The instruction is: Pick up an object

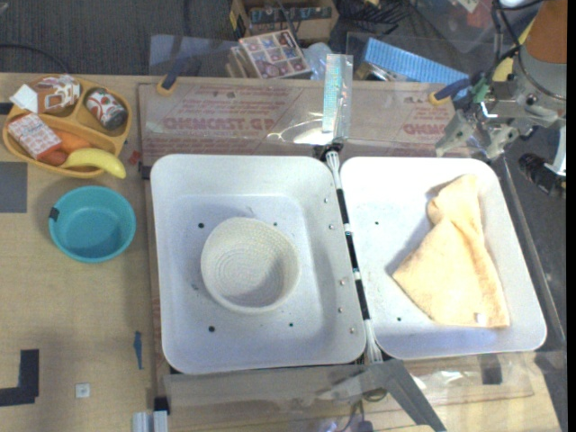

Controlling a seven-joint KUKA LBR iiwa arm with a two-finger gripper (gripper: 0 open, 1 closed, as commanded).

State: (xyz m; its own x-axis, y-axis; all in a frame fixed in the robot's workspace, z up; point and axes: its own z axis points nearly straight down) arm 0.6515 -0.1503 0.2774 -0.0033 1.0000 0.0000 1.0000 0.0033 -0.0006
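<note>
A yellow cloth (454,259) lies crumpled in the right bin (378,196), spreading from its far right corner down to the near side. A white woven bowl (249,264) sits mouth up in the middle of the left bin (171,241). My gripper (472,144) hangs at the far right edge of the right bin, just beyond the cloth's top corner and apart from it. Its fingers are spread open with nothing between them.
A blue bowl (92,223) and a yellow tray of toy food (63,124) with a banana (94,161) stand on the bench left of the bins. A cardboard sheet (234,115) lies behind the bins, with boxes and cables beyond.
</note>
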